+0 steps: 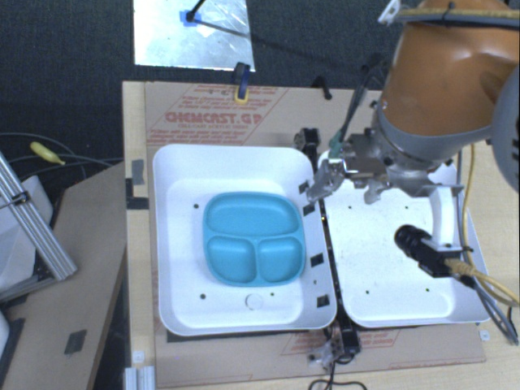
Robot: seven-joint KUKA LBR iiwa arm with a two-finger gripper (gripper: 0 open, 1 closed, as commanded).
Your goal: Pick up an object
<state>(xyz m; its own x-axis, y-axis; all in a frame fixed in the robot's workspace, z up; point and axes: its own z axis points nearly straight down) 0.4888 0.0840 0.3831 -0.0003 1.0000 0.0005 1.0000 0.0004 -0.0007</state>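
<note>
The claw (331, 175) hangs over the seam where the two bins meet, at the far end of that seam, with the arm (443, 63) bulking above the neighbouring bin (382, 299) behind it. From this slanted view I cannot tell whether the claw is apart or together, and nothing can be seen caught in it. The only clear thing to pick is the blue three-compartment plate (253, 239). It lies flat on the floor of the white bin (175, 185), well apart from the claw, off to the side away from the arm and nearer the front of the table. Beyond the plate from the claw, close to the bin's front wall, sits a small pale round thing (254, 301), too faint to name. I judge the step in hand to be the approach: the claw is neither above the plate nor down at its level, so the grasp has not begun. The next move calls for a sideways travel out over the white bin, then a descent onto a part the claw can close around. That probably means the raised outer rim or one of the ridges between compartments, since the plate is wide, shallow and smooth. A descent onto a flat compartment floor would likely close on nothing.
</note>
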